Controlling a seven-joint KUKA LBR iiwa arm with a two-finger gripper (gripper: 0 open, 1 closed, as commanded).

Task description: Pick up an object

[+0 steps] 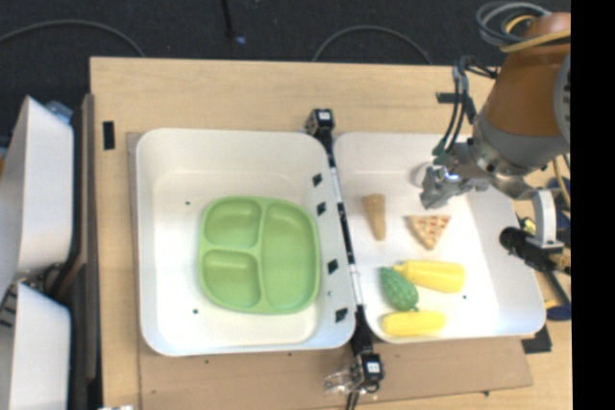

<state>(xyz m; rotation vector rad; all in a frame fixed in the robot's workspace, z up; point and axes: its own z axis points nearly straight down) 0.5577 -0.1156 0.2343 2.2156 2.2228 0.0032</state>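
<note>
Above the right bin (500, 317), the gripper (434, 188) hovers just over the pizza slice (429, 229), likely lining up a grasp; whether it is parted or closed, I cannot tell.

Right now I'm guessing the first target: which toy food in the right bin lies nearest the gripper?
The pizza slice, just below the gripper. The cone, green vegetable and two yellow pieces lie farther off.

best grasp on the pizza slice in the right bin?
Probably come straight down on the pizza slice and pinch across its narrow, pointed lower half. It lies flat, clear of the cone and corn, with the gripper just above it.
</note>
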